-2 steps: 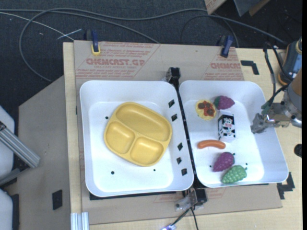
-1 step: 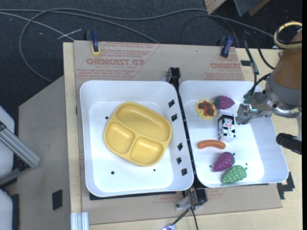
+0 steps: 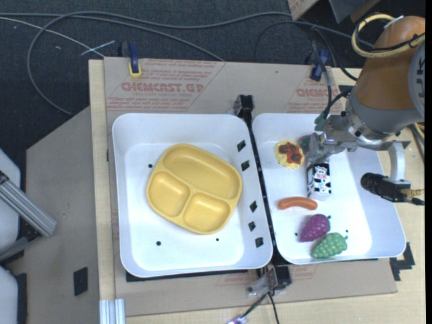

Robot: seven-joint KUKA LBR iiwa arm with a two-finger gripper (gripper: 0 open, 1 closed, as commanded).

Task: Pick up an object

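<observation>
The right bin holds several small toys. A yellow and red pizza-like piece lies at its upper left, and a black and white toy sits in the middle. Below that are an orange sausage, a purple grape bunch and a green grape bunch. My gripper hangs from the grey arm over the bin's upper middle. It is just right of the pizza piece and directly above the black and white toy. Whether it touches that toy is unclear.
The left bin bears a yellow divided plate. A black divider with clips runs between the bins. The arm's orange band and grey body overhang the right bin's upper right. A black fitting juts over its right side.
</observation>
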